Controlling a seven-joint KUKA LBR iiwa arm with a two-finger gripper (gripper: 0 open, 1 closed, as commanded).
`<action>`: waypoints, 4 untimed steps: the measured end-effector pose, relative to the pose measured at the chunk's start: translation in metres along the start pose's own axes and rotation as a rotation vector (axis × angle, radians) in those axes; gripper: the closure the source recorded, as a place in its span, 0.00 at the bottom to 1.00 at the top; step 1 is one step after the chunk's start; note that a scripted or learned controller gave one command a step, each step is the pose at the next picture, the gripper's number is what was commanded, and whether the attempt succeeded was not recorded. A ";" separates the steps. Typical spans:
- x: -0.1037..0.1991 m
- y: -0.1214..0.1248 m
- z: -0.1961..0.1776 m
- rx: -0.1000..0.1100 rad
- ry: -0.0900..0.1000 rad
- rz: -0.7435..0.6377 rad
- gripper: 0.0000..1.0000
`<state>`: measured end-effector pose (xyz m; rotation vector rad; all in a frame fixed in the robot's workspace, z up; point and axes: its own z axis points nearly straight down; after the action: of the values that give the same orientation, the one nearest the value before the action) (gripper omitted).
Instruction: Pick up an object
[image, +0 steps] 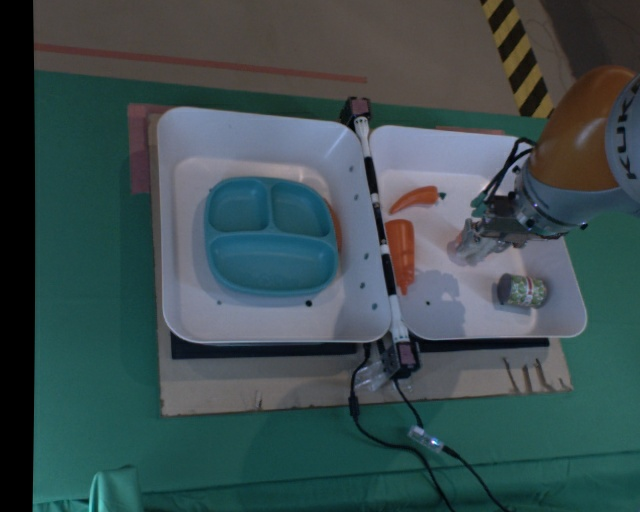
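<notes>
Plastic plate (270, 237): teal, 3 compartments, left bin (190, 140).
Right bin (560, 300): 2 orange carrots (401, 252), small tin (522, 291).
Hand (470, 247): tilted down between carrots and tin; finger spread unclear.

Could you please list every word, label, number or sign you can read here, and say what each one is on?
"KU": dark letters on the grey arm, cut off by the picture's edge.
Can in the right bin: it has a green and white printed label, too small and blurred to read.
Yellow and black hazard stripes on the floor: a warning marking without words.
Nothing else carries readable text.
</notes>
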<state>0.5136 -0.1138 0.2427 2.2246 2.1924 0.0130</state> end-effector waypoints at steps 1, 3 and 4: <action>0.000 0.000 0.000 0.000 0.000 0.000 0.00; -0.001 0.001 -0.012 -0.005 -0.002 0.003 0.00; -0.054 0.004 0.059 0.007 0.003 -0.010 0.00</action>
<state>0.5177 -0.1685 0.1846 2.2182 2.2090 0.0094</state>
